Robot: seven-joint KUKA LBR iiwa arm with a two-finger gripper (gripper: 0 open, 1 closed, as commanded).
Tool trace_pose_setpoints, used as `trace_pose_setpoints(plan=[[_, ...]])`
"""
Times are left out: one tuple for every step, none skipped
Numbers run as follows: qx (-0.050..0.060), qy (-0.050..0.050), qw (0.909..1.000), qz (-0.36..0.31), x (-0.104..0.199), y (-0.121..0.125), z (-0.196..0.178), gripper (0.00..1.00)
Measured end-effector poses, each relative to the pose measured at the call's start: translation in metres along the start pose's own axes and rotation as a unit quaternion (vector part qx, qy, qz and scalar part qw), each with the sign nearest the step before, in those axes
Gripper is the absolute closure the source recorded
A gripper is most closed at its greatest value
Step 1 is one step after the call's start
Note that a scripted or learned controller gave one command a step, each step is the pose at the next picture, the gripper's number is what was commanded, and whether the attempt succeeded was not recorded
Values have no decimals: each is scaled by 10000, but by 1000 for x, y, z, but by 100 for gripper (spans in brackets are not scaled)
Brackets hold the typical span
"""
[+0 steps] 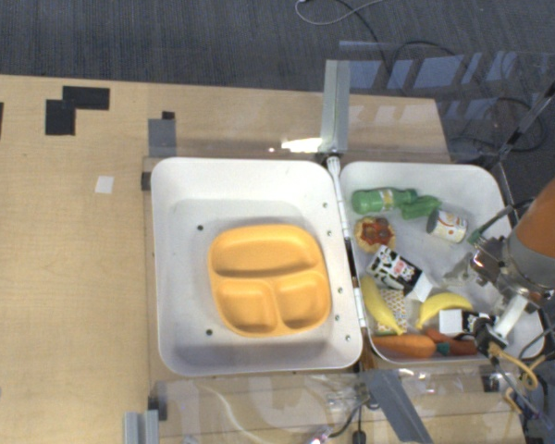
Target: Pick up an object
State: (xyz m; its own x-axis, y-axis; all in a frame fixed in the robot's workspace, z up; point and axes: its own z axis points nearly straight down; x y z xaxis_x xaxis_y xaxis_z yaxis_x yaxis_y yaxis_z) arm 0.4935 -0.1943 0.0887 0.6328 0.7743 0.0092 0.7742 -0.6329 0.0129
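The right bin [486,185] holds several objects. A green bottle [393,200] lies at its back, with a small white can [450,225] to the right of it. A red and yellow toy [375,232] and a black-and-white carton [394,269] sit near the left wall. Two yellow bananas [379,305] [441,305], a white block [450,321] and an orange carrot [409,345] crowd the front. My gripper [472,266] hangs over the right side of this bin, just right of the carton and above the right banana. Nothing is visible between its fingers.
The left bin [180,248] holds an orange compartment tray [264,277] in its middle. A metal divider [344,248] separates the bins. The arm with its orange band [548,222] covers the right bin's right wall. Cables lie on the floor behind.
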Motion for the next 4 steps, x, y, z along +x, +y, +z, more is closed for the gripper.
trace_pose_setpoints(plan=[[12,-22,9935,1140,57,51,2,0],[44,-37,9981,614,101,122,6,0],[91,-46,9984,554,103,121,-4,100],[52,-36,9981,-611,103,83,-121,100]])
